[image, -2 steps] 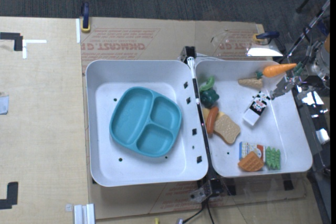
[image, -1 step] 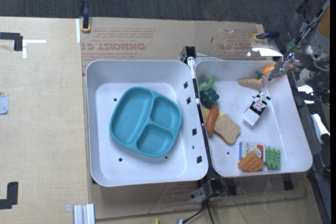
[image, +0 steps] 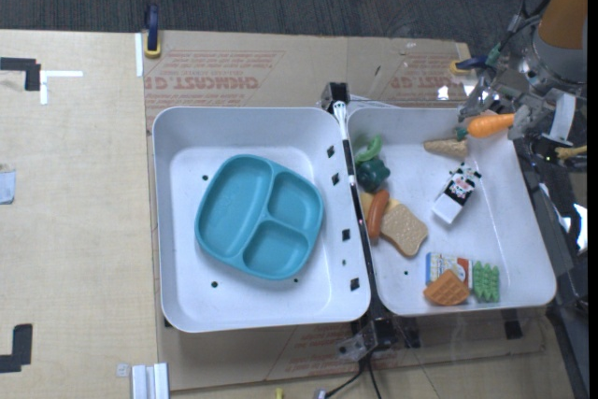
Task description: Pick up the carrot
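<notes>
Over the far right corner of the right bin (image: 523, 229), the jaws (image: 500, 112) pinch the orange carrot (image: 490, 124), lifted clear of the bin floor. Just below them lies a tan bread piece (image: 446, 146), then a small milk carton (image: 455, 193).

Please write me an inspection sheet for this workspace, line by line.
Surface: two white bins side by side, left bin, right bin.
Job's things: carrot at the right bin's far right corner, at the gripper; grip unclear.
Clutter: blue plate in left bin; bread, hot dog, green toy, carton, further toys in right bin.
Grippers: one, over the carrot.
Cables: some below the bins.
Surroundings: cardboard, dark floor.
</notes>
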Motion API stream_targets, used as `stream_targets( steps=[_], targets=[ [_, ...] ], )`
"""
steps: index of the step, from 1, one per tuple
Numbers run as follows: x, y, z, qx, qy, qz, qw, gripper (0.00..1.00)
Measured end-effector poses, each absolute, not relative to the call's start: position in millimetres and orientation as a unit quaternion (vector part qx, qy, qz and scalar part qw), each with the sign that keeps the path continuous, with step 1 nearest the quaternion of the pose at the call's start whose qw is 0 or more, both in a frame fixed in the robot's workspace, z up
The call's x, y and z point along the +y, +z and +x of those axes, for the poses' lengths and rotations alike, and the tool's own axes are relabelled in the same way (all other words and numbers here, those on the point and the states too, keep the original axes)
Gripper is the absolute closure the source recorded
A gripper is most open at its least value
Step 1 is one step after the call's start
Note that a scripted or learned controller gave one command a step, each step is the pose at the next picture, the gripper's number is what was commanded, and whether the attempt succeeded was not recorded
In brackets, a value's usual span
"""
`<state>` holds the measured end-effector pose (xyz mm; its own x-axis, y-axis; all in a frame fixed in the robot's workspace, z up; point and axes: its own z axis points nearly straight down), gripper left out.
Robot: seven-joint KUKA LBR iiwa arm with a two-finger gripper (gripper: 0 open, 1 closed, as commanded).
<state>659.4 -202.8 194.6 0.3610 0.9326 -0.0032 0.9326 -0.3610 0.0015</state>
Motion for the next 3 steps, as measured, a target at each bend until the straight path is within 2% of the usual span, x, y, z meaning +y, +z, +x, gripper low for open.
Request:
stream_targets(
  steps=[1, 2, 3],
  targets=[
    [-203, 195, 659.4, 0.565, -0.0011, 0.825, 0.001, 0.00],
    [-212, 117, 646.5, 0.649, -0.0007, 0.761, -0.002, 0.00],
    [-205, 108, 661.2, 0.549, 0.0023, 0.836, 0.000, 0.00]
  ],
)
